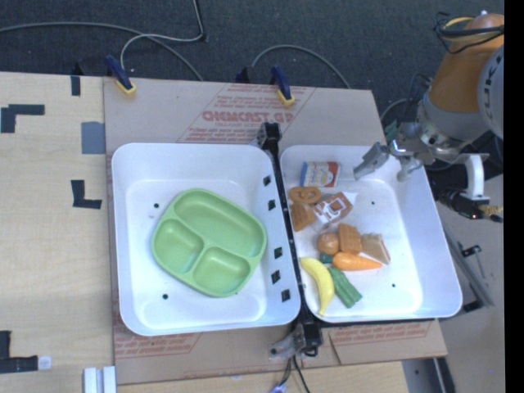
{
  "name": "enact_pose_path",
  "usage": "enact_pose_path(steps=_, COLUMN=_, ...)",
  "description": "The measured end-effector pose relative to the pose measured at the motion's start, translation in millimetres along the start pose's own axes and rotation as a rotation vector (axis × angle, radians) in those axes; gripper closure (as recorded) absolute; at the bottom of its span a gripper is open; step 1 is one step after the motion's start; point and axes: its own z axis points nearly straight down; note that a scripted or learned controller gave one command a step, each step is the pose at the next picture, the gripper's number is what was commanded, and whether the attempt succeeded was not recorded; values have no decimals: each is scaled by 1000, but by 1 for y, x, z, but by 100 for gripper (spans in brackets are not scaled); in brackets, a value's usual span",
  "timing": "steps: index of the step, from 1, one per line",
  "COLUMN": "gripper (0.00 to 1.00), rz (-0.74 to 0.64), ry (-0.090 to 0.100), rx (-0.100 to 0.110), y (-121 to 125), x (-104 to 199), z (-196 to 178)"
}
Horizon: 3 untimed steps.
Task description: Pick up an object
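My gripper point(390, 164) hangs over the far right corner of the right bin point(417, 244), its two fingers point(370, 161) spread open with nothing between them. To its left, a small white and blue packet point(319, 173) lies near the bin's far wall. Below it sit a pretzel point(304, 195), a wrapped snack point(332, 209), bread pieces point(350, 238), an orange carrot point(357, 262), a banana point(318, 282) and a green vegetable point(345, 289). All these lie in the bin's left half, apart from the gripper.
The left bin point(135, 219) holds a green divided plate point(209, 241). A black divider point(278, 219) runs between the bins. Cables and two clamps point(282, 88) lie at the bench's far edge. The right bin's right half shows bare white floor.
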Motion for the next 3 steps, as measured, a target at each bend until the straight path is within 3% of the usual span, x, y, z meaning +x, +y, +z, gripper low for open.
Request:
enact_pose_path(steps=1, gripper=0, rz=1, ry=1, rx=0, y=-75, x=42, z=121)
enact_pose_path(steps=2, gripper=0, rz=1, ry=-1, rx=-7, y=-137, x=61, z=124)
enact_pose_path(steps=3, gripper=0, rz=0, ry=-1, rx=-7, y=-75, x=67, z=124)
